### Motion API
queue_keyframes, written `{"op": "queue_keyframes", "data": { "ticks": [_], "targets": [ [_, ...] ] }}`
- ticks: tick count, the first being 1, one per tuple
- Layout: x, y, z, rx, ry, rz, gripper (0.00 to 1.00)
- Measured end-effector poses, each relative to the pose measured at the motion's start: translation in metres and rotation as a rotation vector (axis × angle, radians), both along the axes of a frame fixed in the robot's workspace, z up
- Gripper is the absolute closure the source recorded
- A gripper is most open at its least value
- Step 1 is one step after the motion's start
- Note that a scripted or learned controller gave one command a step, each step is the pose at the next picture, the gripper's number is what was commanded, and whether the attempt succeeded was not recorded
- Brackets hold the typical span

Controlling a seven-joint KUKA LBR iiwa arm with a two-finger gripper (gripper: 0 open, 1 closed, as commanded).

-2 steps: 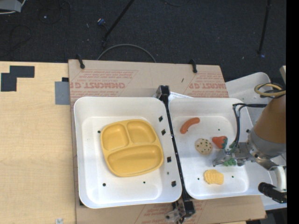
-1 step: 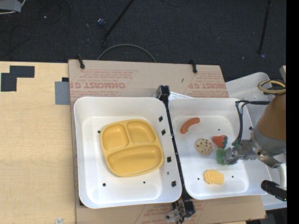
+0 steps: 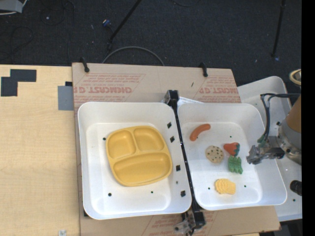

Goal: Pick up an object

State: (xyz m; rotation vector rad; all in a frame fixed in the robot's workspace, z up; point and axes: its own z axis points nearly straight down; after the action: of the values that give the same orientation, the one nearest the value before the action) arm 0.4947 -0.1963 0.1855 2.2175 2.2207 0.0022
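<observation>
green toy [image 3: 235,165] just left of end effector [image 3: 255,156] — right bin [image 3: 268,200]

The divided tray [image 3: 139,156] lies in the left bin [image 3: 93,132]; five food toys lie in the right bin [image 3: 256,191].

You had the arm [image 3: 295,132] reaching in from the right edge, wrist low and angled leftward. The gripper [image 3: 256,155] sat at its tip, pointing left. Finger spacing was too small and blurred to read.
</observation>
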Motion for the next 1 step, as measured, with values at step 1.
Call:
{"op": "queue_keyframes", "data": {
  "ticks": [1],
  "targets": [
    [0.0042, -0.0101, 0.0558, 0.0, 0.001, 0.0, 1.0]
  ]
}}
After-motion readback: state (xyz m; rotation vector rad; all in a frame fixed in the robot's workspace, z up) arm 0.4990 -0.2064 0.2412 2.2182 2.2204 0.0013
